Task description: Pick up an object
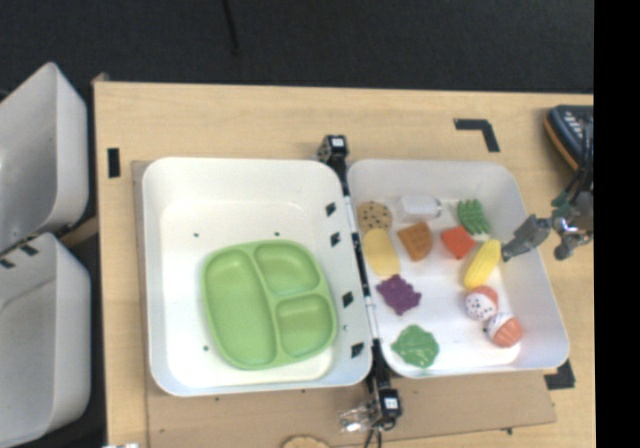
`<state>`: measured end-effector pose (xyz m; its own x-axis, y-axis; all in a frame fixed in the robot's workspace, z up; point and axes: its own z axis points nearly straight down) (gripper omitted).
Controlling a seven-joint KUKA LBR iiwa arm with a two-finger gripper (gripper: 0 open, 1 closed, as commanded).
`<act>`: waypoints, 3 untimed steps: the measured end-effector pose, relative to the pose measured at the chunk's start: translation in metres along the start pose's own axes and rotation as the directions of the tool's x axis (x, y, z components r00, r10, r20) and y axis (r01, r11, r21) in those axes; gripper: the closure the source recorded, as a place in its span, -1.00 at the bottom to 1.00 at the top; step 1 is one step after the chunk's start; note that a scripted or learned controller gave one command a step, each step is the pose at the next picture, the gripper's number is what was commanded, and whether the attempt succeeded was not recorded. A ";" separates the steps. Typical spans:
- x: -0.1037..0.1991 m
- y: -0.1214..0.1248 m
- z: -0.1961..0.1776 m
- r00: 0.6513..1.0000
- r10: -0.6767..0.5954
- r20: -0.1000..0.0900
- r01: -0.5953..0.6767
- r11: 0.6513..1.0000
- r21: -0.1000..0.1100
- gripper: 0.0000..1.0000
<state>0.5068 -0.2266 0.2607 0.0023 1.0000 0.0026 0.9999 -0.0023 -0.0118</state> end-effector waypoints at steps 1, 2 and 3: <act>0.001 0.002 -0.005 1.000 -0.004 0.003 0.004 1.000 -0.010 -1.00; -0.002 0.004 0.039 1.000 -0.002 0.002 0.002 1.000 -0.007 -1.00; 0.001 0.008 0.103 1.000 0.000 0.001 0.000 1.000 -0.005 -1.00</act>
<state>0.5137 -0.2251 0.1581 0.0019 1.0000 0.0014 1.0000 -0.0019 -0.0067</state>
